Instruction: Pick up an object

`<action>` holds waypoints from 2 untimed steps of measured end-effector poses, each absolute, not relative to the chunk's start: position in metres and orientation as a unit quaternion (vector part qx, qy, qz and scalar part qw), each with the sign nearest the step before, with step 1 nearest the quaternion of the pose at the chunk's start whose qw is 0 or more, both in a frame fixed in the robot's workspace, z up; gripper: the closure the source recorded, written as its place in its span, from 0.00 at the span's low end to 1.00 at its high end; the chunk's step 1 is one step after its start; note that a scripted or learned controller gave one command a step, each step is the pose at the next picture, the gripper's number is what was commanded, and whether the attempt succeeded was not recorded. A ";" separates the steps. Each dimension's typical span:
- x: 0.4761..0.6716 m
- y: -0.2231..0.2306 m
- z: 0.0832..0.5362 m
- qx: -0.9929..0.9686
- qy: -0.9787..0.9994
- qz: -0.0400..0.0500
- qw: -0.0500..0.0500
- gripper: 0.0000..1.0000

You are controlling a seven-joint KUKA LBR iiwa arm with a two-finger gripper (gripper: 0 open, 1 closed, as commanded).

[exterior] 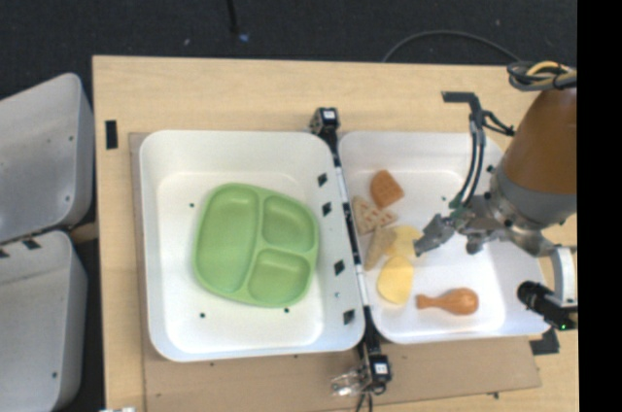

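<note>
your tool point(432, 236), a dark two-finger piece at the end of the grey arm with the orange band, hangs low in the right shallow white plastic bin point(428, 153). you cannot tell from this slant whether it is spread or pressed together, and nothing shows pinched in it.

the likeliest thing to pick is the cluster of toy food just off the tool's tip: a pale yellow flat piece point(395, 282) just below and ahead of it, a tan cracker-like wedge point(368, 215) beyond the tip toward the bin divider, and an orange-brown block point(386, 188) above that. these pieces touch or overlap, so a descent here could catch two at once, or push one under another and close on nothing. the tip also sits near the divider wall; a sideways shove could jam a piece against it.

the cleaner target is the brown plastic drumstick point(450, 302), lying alone below the tool, near the bin's front wall. its long axis runs roughly left to right across the bin, the fat end pointing toward the arm's side and the thin handle toward the yellow piece. grip across that axis; along it, the rounded body may roll or squirt out.

the green moulded compartment tray point(257, 245) lies in the left white bin point(155, 206), well apart.
</note>
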State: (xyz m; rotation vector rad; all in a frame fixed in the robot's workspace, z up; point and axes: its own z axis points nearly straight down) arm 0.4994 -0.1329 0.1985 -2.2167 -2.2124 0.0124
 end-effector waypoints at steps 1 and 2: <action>0.502 -0.133 0.205 -0.707 -0.708 0.000 -0.001 0.00; 0.506 -0.124 0.154 -0.707 -0.707 0.001 0.002 0.00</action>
